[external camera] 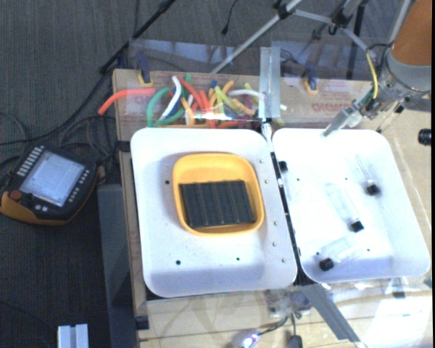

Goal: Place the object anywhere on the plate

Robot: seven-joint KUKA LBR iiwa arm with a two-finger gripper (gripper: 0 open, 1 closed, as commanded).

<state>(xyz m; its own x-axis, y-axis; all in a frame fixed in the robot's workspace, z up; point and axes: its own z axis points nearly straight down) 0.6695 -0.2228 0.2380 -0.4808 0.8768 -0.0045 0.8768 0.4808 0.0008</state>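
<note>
Dark carpet all round, and on it the wooden bench (413, 194) with my two white bins. The left bin (203, 267) carries the yellow plate (217, 167), a dark slatted insert lying in its hollow. The right bin (399, 245) sits just right of the plate, across the seam.

The arm (413, 42) comes in up and to the right of the plate, well apart from it. Its gripper (346, 119) hangs over the right bin's far rim. I can't tell from here whether it's open or closed, and I see nothing carried in it.

Now the objects: three clear pieces with dark caps, all right of the plate, none on it. The far clear piece (362, 176) is closest to the gripper, the middle clear piece (344, 205) a little nearer the plate, the near clear piece (337, 252) nearest the camera. Each looks to lie slantwise, though the bodies are faint.

So I judge the pick lies toward the camera from the gripper, then the carry runs left to the plate.
</note>
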